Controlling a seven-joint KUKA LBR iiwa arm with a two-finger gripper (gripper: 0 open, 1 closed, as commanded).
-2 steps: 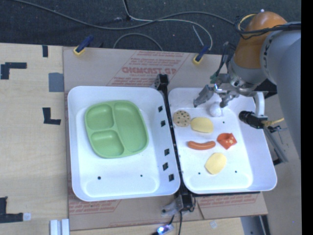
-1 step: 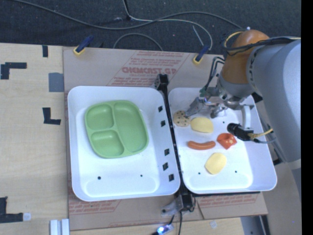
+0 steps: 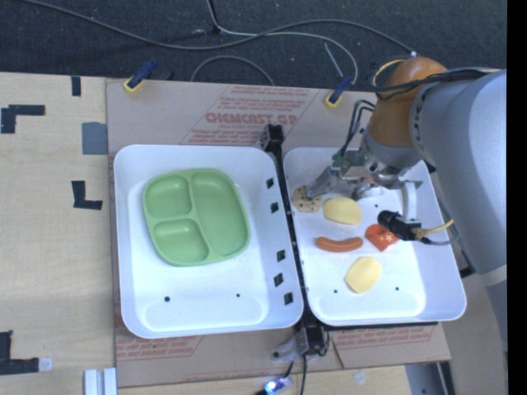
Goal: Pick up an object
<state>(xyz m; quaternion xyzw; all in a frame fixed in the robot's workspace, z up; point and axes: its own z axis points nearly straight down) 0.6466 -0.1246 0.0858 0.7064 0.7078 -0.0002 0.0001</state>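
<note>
A green divided plate point(image 3: 196, 216) lies in the left bin point(image 3: 136, 303), toward its far edge. Two clamps point(image 3: 140, 75) grip the cardboard sheet's point(image 3: 239, 113) far edge.

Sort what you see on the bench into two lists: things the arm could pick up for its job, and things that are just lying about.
For the job: gripper; cookie; pale potato piece; sausage; red piece; yellow piece, all in the right bin.

Just lying about: green divided plate in the left bin; yellow clamps; cables.

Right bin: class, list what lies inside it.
Inside the right bin: a cookie, two yellowish potato-like pieces, a sausage and a red piece. The arm covers the bin's upper part.
</note>
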